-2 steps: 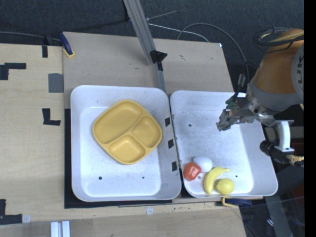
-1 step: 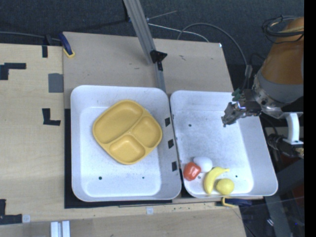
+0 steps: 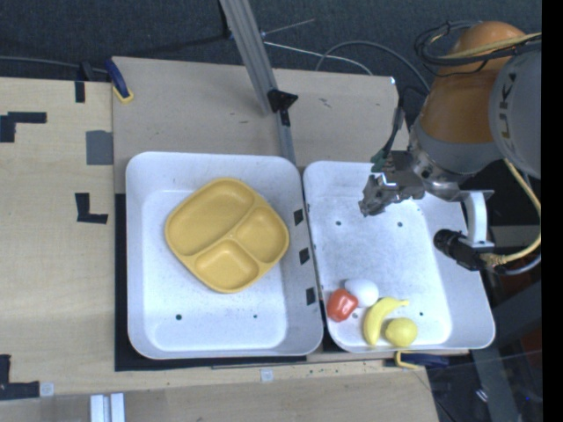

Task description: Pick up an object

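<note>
Fingers of the dark two-finger gripper (image 3: 376, 199) are too small and dark here for me to tell if they are wide or narrow. No toy is between them that I can see. The gripper hangs over the far part of the shallow white bin on the right (image 3: 457, 236), on the end of the big grey and orange robot arm (image 3: 471, 104).

All the little things to pick up sit together in the near corner of that bin, well apart from the gripper. They are a small round red toy (image 3: 341, 305), a small white ball-shaped toy (image 3: 361, 292), a yellow plastic banana (image 3: 380, 316) and a round yellow lemon-like toy (image 3: 401, 332). They are touching or just beside each other, so it is a tight little pile.

The other shallow white bin on the left (image 3: 145, 262) has a yellow plastic plate with three parts (image 3: 227, 234) in it.

I think the job has not really begun. Nothing is lifted yet. The gripper has yet to go over to the pile, come down, close on one toy and lift it up.
</note>
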Tool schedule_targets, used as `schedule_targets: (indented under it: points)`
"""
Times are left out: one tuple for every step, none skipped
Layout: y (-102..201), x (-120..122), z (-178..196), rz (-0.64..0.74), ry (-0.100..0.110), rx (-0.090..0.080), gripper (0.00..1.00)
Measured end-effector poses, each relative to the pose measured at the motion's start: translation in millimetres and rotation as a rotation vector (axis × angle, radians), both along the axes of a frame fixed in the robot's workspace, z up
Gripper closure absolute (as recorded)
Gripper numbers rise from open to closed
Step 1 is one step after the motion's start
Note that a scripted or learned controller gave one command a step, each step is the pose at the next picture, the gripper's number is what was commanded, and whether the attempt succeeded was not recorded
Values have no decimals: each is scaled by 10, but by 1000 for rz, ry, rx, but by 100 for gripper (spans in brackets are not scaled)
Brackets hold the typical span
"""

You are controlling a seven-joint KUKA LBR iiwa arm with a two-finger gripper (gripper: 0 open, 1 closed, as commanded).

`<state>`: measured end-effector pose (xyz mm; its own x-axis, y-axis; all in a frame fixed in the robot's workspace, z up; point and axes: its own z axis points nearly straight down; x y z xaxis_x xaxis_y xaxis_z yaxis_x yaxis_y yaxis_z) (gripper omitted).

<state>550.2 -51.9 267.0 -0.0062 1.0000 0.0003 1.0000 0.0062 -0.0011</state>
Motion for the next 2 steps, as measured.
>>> schedule_targets:
  points:
    - [609,84,-15,1,0,1,100]
    - [1101,130,-22,0,0,1,100]
